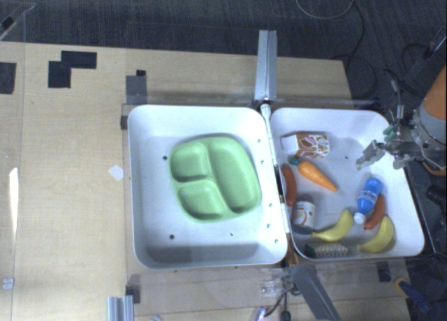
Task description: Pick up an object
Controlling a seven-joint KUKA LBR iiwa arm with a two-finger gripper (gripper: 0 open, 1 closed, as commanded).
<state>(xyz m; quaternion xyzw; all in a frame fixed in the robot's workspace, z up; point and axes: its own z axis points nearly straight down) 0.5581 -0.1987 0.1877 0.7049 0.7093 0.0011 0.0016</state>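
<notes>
The left bin (140, 173) holds a green tray (213, 176). In the right bin (349, 116), the carrot (316, 174) lies at centre, the blue bottle (368, 197) at 4 o'clock. The claw (383, 152) hangs at 3 o'clock, open and empty. Risk: crowded items by the bottle may deflect a descending finger.

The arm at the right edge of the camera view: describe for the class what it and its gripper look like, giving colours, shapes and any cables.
The arm shows an orange band above a grey wrist section. Below it, the gripper is a cluster of grey metal parts with slim metallic fingers pointing out over the right bin. Thin dark cables run close to the wrist. Finer markings are too small to tell.
</notes>
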